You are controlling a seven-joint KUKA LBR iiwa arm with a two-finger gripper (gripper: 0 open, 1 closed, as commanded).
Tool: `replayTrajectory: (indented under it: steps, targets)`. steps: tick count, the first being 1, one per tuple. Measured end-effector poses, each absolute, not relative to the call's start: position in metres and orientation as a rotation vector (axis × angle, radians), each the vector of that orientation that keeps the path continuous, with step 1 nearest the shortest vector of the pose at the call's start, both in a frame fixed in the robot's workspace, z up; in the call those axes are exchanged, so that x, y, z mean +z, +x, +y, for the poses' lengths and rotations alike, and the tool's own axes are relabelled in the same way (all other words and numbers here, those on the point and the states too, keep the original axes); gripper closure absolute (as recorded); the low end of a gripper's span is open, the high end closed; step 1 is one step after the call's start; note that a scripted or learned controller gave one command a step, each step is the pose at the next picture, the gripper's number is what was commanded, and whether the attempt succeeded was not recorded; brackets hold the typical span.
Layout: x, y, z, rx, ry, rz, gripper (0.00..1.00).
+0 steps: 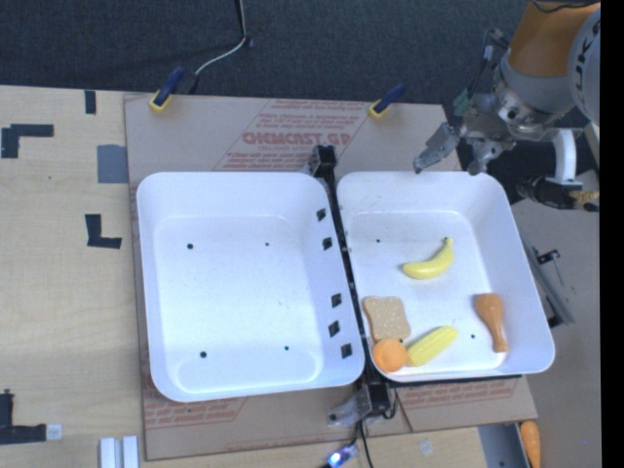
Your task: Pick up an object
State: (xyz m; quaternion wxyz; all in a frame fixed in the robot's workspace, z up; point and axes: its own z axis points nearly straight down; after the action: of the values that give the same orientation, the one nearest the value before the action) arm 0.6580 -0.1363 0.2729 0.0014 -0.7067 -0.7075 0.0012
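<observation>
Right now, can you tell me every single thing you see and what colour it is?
banana: 1, yellow, middle of the right bin
slice of bread: 1, tan, right bin, near the divider
orange: 1, orange, right bin's near left corner, touching the bread
corn cob: 1, yellow, right bin, beside the orange
chicken drumstick: 1, orange-brown, right bin's right side
right bin: 1, white
left bin: 1, white
clamps: 2, blue and yellow, far edge of the board
cable: 1, pale, behind the board
gripper: 1, dark grey, open, above the right bin's far rim
</observation>
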Motion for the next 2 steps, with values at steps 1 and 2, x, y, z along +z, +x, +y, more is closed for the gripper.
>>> replayTrajectory:
  steps: [1,2]
  targets:
    - [0.281,0.658,-0.136,0.007,-2.215,-2.221,1.00]
    - [0.175,0.651,-0.060,0.012,-2.205,-2.219,1.00]
